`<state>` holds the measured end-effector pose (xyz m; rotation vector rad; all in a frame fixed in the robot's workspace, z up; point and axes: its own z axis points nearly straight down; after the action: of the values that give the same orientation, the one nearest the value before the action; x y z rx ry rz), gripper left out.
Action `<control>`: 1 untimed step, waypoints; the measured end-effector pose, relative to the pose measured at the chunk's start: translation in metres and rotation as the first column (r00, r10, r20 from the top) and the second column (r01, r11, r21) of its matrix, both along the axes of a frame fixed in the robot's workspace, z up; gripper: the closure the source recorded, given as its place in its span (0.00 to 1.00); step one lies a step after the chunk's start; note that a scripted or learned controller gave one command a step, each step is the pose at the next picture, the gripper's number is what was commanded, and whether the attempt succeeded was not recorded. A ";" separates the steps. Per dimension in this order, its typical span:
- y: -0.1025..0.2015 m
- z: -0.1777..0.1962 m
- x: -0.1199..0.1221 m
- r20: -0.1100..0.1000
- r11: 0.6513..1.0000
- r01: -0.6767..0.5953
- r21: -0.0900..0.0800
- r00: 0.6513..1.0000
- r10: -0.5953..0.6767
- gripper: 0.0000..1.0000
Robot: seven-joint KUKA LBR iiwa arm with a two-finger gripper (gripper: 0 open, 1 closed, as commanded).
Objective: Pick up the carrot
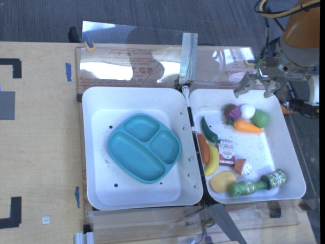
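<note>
Nearest edge of right bin [292, 159]: green bottle [254, 185] lying flat w/ yellow lemon-like piece [222, 181] touching its left end. Just beyond: small red-and-white packets [229, 154], banana [213, 159] and a long orange sausage-like piece [203, 147] along the divider, dark green pepper [208, 130] above those. Further back: carrot [248, 127], orange, tapered, lying on its side, tip pointing right, thick end left; touching purple piece [233, 113] and white egg [247, 110] behind it, green ball [261, 119] just beside its tip. Probably hollow plastic toy, so light, rigid, smooth and a bit slippery, prone to roll or squirt out if pinched on the taper. Best taken across the thicker mid-body, approx. at right angles to its length, coming from near side where bin floor is bare; far side crowded by neighbours. Left bin [96, 100] holds teal divided plate [144, 147]. Farthest: gripper [257, 84] over back rim of right bin, fingers splayed apart, nothing between them, well short of carrot.
</note>
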<state>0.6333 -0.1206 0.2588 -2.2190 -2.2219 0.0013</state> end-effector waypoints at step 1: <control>-0.050 -0.109 -0.039 -0.002 0.962 -0.273 0.001 0.962 0.273 0.00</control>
<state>0.5946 -0.1704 0.1500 -1.8903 -2.5049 0.0026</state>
